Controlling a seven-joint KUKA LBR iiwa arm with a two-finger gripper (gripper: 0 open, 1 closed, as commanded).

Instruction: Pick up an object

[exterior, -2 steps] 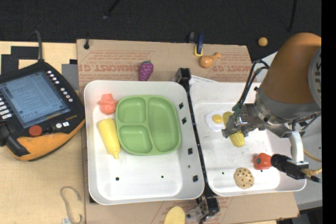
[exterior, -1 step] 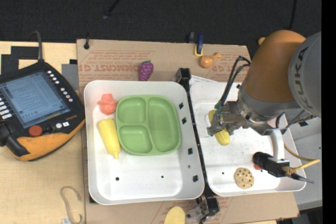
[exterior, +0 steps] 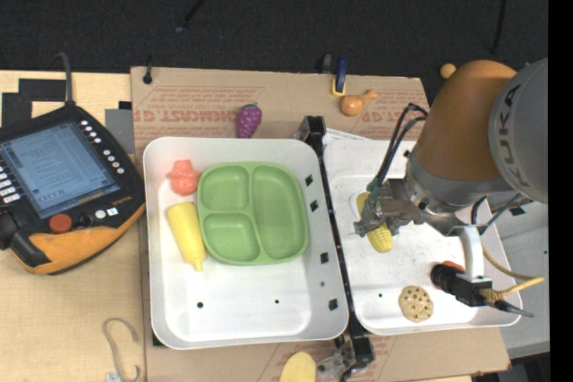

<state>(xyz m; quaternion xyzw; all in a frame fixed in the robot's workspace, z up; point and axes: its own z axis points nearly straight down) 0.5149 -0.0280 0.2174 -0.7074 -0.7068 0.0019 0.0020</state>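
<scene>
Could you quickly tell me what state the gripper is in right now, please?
Gripper: down in the right bin at the yellow corn toy; whether it is open, shut or holding the corn cannot be told.

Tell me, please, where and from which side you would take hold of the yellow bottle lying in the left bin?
Grip the yellow bottle across its wide middle, coming straight down. It lies flat, its long axis running up and down the view, so close across the short width. The green tray sits close on its right; the left side offers more room.
</scene>
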